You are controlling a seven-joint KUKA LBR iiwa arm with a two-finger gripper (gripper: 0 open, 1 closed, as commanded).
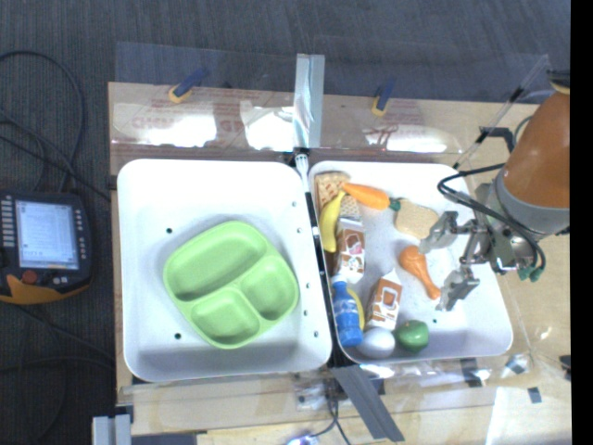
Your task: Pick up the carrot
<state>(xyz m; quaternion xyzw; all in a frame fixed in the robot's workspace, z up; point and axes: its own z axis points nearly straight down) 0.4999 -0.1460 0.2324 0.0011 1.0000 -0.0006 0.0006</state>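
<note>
With the two-finger gripper (pixel 451 260) spread empty, shift toward nine o'clock over the tapered orange carrot (pixel 419 269) before closing.

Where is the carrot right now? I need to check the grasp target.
The carrot lies near the back of the right bin, just right of the banana and left of the bread slice.

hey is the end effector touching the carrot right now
Apart. In the camera view the end effector hangs over the right bin, and bare white floor and a slice of bread lie between it and the carrot at the bin's far edge.
</note>
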